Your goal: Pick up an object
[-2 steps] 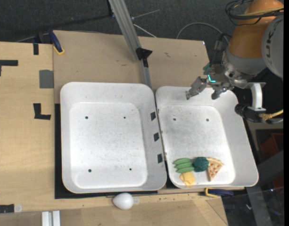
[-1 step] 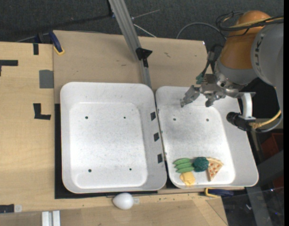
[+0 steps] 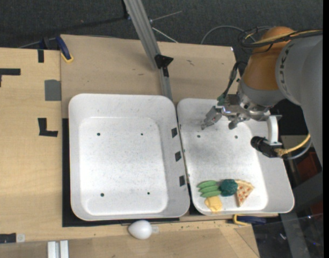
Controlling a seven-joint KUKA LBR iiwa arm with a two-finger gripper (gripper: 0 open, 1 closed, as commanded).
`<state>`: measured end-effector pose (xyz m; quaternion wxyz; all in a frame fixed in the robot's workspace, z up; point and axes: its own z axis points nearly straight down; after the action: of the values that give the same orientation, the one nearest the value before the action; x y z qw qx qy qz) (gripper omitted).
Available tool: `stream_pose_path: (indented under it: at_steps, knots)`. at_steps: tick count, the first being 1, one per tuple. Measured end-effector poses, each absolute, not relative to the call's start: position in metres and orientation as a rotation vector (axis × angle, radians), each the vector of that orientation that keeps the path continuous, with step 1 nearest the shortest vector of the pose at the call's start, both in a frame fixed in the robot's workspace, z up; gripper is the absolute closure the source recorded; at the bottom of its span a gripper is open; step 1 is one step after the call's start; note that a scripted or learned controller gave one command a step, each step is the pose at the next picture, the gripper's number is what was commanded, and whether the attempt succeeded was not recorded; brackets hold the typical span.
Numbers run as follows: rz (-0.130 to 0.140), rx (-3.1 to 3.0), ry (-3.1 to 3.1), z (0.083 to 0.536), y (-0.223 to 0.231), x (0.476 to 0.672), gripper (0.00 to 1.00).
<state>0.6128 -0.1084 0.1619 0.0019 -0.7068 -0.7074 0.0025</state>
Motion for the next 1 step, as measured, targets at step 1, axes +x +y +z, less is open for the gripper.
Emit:
stream_pose_path:
  at_steps: [1]
  knots:
    - [0.008, -2.217, -2.219, 0.1121, -0.1001, 0.6059, 0.00]
